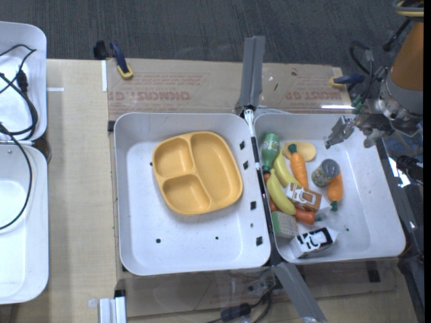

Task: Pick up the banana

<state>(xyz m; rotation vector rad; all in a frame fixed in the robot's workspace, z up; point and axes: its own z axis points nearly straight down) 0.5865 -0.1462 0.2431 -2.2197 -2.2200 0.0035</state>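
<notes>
The yellow banana (279,188) lies in the left part of the right bin (377,207), running from near the green bottle (270,147) down towards the bin's middle. An orange carrot (297,168) lies against its right side, and a small orange-and-white box (304,196) touches its lower end. My gripper (351,134) hangs over the bin's upper right part, well to the right of the banana and above it. It is open with nothing between its fingers.
The right bin also holds a grey tin (326,172), a second carrot (335,188), a black-and-white carton (314,241) and a pale yellow piece (304,152). A yellow divided plate (197,172) sits in the left bin (135,234). A grey divider bar (252,73) stands between the bins.
</notes>
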